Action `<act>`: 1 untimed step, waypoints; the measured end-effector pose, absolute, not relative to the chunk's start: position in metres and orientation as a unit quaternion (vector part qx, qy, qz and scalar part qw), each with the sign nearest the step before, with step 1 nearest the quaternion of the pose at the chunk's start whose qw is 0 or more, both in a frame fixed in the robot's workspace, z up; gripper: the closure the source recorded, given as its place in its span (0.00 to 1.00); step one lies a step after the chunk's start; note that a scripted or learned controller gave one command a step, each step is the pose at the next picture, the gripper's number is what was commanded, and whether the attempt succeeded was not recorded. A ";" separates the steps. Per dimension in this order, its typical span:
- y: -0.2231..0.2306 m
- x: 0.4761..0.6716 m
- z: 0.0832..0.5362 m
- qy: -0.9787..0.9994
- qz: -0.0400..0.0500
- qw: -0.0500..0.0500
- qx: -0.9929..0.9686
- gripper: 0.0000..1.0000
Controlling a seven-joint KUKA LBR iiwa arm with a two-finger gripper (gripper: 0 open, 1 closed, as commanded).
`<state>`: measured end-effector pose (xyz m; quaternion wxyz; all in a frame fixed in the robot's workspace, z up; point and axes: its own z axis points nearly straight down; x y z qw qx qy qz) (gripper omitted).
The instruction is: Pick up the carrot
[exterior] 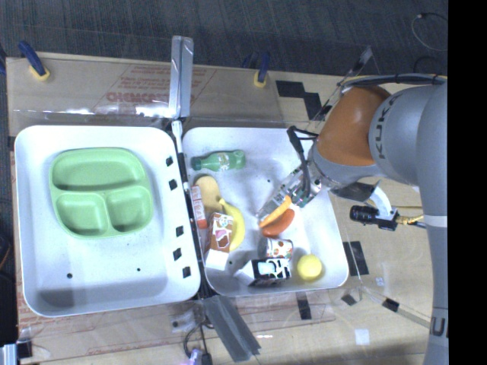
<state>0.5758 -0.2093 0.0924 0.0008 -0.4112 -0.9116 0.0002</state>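
The grey arm (411,135) comes in from the right of the camera view, its orange band (351,131) hanging over the far right corner of the right bin (228,139). From that band the wrist slants down and to the left, ending in the tool (283,200) low over the middle of the right bin. The tool's tips sit at the upper end of the carrot (277,219), touching or just above it; whether its fingers are spread or closed on the carrot cannot be told from this angle.

The carrot lies in the right bin, right of centre. Its long axis runs on a diagonal, from lower left to upper right, the upper right end under the tool. Which end is the thin one cannot be told.

Around the carrot: a banana (228,215) lies to its left, a small carton (221,232) beside that, a green bottle (218,160) towards the bin's far side, a lemon (309,268) to the carrot's lower right, and a black-and-white box (272,269) just below it. A green divided tray (102,191) sits in the left bin (46,280), well apart from the carrot. Both bins rest on the bench (91,82).
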 end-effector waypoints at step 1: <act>-0.209 0.577 0.103 -0.912 0.000 0.000 -0.409 1.00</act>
